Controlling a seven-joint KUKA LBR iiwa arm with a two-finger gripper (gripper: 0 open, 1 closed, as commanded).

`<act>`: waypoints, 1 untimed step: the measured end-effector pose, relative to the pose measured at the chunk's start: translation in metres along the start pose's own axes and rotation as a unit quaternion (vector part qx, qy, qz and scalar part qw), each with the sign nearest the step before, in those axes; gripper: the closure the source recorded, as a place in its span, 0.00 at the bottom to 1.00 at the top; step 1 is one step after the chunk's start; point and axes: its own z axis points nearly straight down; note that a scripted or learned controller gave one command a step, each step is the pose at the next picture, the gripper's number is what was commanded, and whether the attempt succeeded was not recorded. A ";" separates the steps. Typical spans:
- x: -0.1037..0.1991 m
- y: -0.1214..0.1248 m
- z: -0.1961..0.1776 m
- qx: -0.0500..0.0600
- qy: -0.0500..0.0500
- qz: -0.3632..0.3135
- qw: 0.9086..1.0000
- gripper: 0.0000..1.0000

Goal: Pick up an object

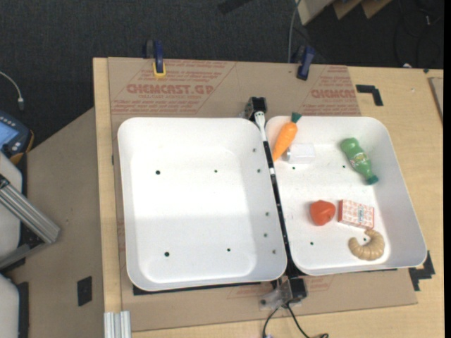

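Cardboard (232, 83) printed "CHEMCAST GP", carrot (285, 138) and green bottle (358, 160) in right bin (402, 210), claw's state untellable

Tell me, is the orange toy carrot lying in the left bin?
No, the orange toy carrot lies in the right white bin.

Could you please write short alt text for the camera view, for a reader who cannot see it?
Two shallow white bins sit side by side on a bench; the right bin holds an orange carrot, a green bottle, a red round object, a small patterned box and a tan curved piece. The left bin shows bare white floor.
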 end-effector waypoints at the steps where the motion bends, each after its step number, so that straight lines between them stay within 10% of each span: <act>1: 0.000 0.001 -0.011 -0.003 -0.002 0.000 1.000 1.00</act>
